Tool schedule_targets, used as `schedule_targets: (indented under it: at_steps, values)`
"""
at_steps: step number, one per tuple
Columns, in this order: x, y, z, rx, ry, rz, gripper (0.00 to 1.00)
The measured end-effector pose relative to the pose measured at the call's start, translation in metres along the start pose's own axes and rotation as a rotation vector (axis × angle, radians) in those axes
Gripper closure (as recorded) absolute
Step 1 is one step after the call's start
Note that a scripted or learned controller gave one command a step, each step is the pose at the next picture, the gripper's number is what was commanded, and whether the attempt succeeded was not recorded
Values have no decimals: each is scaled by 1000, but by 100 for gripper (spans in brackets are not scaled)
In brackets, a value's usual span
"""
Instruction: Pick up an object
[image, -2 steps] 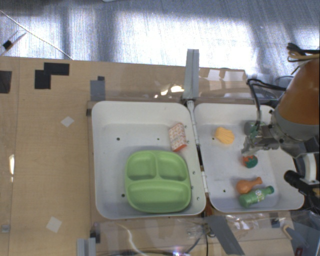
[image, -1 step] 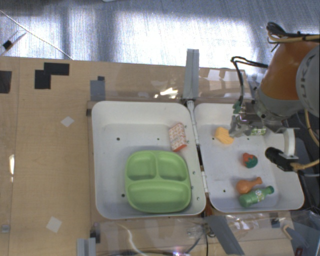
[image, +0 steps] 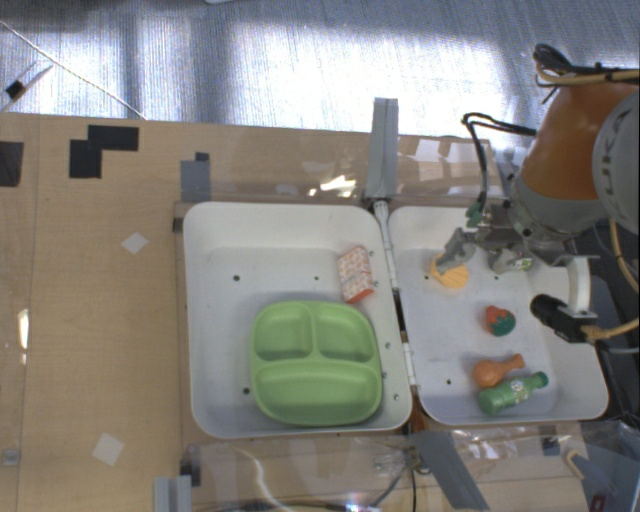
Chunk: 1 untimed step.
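Arm enters from right, orange band above wrist. End effector sits over rear of right bin, just beside a yellow-orange item at its left tip; contact can't be confirmed. Open/closed state: cannot tell.

Right bin also holds: red-green item, mid; orange item and green bottle, touching, near front.

Left bin: green divided plate at front; small patterned packet behind it, by right wall.

Both bins on wooden worktop.

Glossy green plastic plate; smooth white plastic bins; matt wooden bench.
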<state>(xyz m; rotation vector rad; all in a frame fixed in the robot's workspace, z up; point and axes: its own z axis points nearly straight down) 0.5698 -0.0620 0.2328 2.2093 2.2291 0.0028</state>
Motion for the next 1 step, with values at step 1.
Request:
schedule_targets:
  at_steps: [1]
  values:
    - [-40,17,144,-7,-1,-76,0]
